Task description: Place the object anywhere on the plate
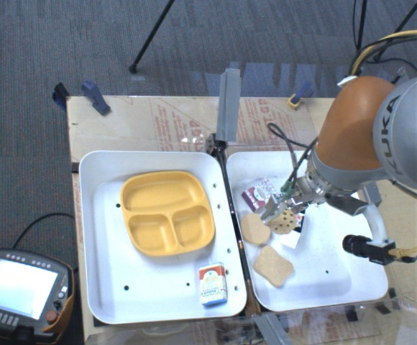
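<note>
Camera view gives me the yellow plate (167, 212), three compartments, sitting in the left bin (97, 264). Right of the plate, across the divider, a tan holed piece like a cheese wedge (283, 221) sits at the gripper (280, 214) tip in the right bin (352, 279); I cannot tell whether it is truly gripped. I see a round tan slice (254, 229) just right of the plate's bin, and a bread slice (273, 266) below it. A small carton (213, 284) lies below the plate. My arm (359, 131) leans in from the right, wrist angled down-left toward the wedge.
</note>
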`<state>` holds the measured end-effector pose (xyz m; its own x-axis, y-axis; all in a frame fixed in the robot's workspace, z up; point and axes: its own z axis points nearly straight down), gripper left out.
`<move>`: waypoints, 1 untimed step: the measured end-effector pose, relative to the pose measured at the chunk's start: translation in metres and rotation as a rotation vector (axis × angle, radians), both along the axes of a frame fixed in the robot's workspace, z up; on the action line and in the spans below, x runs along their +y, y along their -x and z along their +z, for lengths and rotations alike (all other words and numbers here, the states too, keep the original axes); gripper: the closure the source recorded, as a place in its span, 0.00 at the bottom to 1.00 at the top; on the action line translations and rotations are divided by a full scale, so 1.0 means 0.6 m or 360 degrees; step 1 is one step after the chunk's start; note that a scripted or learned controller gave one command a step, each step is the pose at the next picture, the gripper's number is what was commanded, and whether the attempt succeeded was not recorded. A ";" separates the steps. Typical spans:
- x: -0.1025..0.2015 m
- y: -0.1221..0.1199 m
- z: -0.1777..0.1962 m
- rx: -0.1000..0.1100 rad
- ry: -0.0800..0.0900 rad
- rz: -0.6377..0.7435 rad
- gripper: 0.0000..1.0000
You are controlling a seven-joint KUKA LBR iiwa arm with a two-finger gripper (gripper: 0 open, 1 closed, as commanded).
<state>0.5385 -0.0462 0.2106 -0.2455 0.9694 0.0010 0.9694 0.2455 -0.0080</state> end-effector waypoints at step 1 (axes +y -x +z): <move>0.143 -0.021 -0.048 0.0006 -0.0002 0.0007 1.00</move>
<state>0.5509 0.0396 0.1821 -0.2495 0.9684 0.0028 0.9683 0.2496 -0.0113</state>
